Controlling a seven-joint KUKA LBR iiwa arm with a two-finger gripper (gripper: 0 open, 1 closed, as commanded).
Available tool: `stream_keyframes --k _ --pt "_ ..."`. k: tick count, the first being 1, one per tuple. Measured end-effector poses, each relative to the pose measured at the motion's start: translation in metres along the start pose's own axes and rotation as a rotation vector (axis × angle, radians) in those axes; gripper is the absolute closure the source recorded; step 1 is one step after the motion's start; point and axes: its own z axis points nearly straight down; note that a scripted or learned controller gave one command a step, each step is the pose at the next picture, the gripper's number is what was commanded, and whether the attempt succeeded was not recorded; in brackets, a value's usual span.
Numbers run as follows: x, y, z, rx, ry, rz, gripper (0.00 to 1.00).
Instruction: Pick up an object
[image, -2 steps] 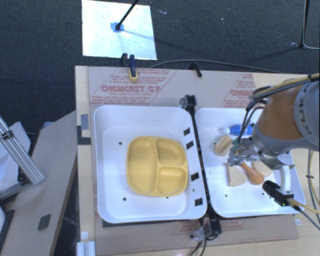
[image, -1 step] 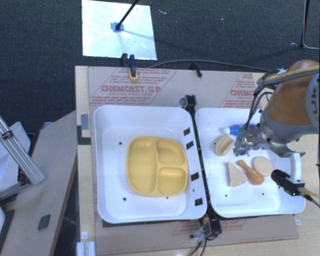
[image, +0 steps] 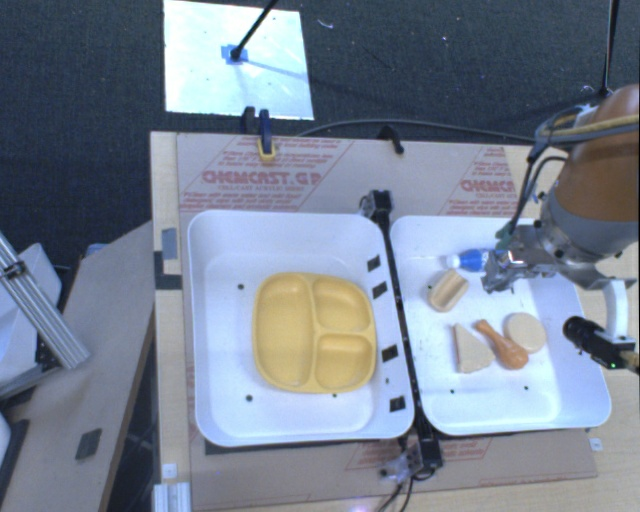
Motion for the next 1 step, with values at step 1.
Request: stream_keyframes --k 1 --pt "0.0415 0.0145 0.0103 0.001 0.001 -0.002 1.00"
